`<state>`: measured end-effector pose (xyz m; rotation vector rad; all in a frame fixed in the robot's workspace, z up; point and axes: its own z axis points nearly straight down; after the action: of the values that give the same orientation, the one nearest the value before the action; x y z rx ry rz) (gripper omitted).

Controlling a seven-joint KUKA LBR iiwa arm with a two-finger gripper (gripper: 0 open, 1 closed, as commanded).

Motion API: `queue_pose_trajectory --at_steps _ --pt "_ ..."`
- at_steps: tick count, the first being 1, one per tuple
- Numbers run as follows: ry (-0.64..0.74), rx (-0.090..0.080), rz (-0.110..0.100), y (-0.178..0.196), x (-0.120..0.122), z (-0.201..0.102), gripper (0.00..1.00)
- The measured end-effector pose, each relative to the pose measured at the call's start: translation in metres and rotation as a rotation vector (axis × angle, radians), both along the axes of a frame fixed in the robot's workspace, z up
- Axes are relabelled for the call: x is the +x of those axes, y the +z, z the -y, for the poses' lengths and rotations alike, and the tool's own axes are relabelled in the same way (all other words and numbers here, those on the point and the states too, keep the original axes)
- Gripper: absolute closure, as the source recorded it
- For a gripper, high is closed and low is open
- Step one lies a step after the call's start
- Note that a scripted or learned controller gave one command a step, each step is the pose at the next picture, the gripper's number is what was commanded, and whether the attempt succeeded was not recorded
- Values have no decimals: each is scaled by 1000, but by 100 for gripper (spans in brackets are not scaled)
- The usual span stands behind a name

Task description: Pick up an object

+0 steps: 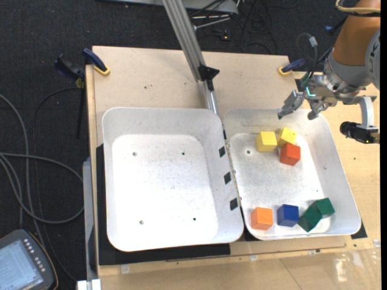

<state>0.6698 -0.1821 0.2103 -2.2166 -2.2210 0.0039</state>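
My gripper point(300, 109) hangs over the far edge of the right bin point(340, 180), its two fingers spread open with nothing between them. Just in front of it, in the bin's far part, lie two yellow blocks point(266, 141) point(288, 136) and a red-orange block point(290, 154). Along the bin's near edge sit an orange block point(262, 217), a blue block point(288, 215) and two green blocks point(317, 212) pressed together.
The left bin point(160, 177) lies beside the right one, with a row of black clips point(228, 177) between them. A slanted metal pole point(188, 32) crosses the bench's far side. Clamps point(91, 62) point(291, 66) sit at the far corners.
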Motion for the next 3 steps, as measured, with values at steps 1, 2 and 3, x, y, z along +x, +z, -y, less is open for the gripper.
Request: queue_pose_trajectory --at_steps 1,2,3 --pt "2 -2 4 3 1 0 0" --pt "2 0 -1 -60 -1 -6 0" --pt "0 -5 19 -80 4 -5 0"
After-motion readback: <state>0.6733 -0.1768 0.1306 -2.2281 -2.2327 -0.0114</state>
